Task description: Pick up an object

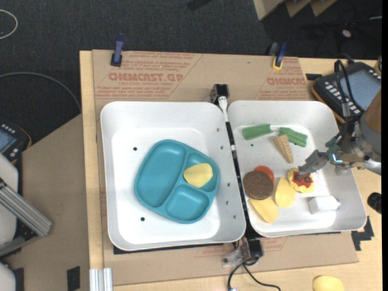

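Hand (306,173): low over the red and yellow toy (300,181) in the right bin (345,220); grip cannot be told.
Left bin (115,180): teal plate (160,180).

You see two white bins side by side in mid-frame. The left bin (115,162) holds a teal plate (160,180) with a yellow piece (197,174) in its right compartment. In the right bin (345,214) lie two green pieces (256,131), a cone (284,147), a brown disc (259,185), two yellow pieces (285,193) and a white block (322,204). From the right edge the gripper (308,173) reaches over a red-and-yellow item (301,182), its tip right at it; you cannot tell whether they touch.
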You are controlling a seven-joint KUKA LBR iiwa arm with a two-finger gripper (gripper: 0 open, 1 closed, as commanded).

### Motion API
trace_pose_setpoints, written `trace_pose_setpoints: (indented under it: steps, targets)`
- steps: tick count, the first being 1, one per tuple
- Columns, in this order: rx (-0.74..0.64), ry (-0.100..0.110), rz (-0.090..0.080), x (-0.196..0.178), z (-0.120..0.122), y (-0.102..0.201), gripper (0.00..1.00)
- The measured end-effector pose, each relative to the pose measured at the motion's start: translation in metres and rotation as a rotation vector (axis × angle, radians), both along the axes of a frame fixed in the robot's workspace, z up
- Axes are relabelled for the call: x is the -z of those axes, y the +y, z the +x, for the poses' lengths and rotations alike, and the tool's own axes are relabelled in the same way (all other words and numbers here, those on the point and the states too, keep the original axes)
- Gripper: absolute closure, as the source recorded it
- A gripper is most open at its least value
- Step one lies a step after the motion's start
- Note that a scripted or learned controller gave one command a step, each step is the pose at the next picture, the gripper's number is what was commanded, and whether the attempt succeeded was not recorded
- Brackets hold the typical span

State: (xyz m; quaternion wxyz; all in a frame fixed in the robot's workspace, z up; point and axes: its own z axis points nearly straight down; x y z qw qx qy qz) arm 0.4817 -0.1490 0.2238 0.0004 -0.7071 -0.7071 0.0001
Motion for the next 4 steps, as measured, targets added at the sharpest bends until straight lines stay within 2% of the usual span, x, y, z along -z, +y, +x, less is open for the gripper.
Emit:
trace_pose_setpoints:
  steps: [1,2,3,4]
  targets:
    - [-0.001,-0.004,-0.002,-0.011,0.001,0.000,1.00]
    - [-0.001,-0.022,-0.007,-0.174,-0.001,-0.011,1.00]
    - [-0.007,-0.023,-0.004,-0.321,-0.001,0.034,1.00]
    - [0.005,0.013,0.002,-0.175,-0.004,-0.004,1.00]
